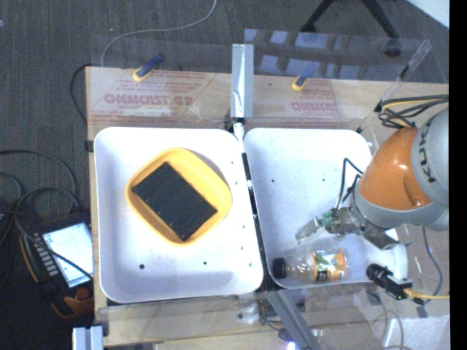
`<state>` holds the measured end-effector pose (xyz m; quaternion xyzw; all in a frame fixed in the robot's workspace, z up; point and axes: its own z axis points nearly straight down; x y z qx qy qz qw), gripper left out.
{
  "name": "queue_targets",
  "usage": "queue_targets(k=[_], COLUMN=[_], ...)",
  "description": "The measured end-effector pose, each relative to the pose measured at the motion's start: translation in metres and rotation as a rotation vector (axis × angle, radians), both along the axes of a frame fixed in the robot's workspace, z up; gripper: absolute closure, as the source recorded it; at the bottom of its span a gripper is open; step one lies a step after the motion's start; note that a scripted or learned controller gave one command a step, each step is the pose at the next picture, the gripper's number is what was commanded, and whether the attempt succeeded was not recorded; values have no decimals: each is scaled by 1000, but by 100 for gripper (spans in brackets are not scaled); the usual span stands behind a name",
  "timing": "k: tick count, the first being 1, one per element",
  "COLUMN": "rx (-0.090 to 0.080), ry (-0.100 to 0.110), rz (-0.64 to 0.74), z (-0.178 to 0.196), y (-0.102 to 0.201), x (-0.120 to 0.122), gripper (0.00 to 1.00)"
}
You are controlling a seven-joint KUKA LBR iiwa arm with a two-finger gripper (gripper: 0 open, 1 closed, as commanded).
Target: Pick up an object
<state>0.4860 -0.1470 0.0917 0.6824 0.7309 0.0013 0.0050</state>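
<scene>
One clear bottle (315,265) lies on its side in the right bin (292,166), just below the jaws (310,230), and I cannot tell how they stand.

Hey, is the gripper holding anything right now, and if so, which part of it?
It cannot be told. The gripper hangs over the right bin, just above the plastic bottle, which lies on its side on the bin floor.
</scene>
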Motion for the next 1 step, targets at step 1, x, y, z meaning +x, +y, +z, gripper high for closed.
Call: queue_targets(k=[1], rx=[-4], ry=[-5], rz=[379], z=[0], y=[-41], x=[27], gripper=[0])
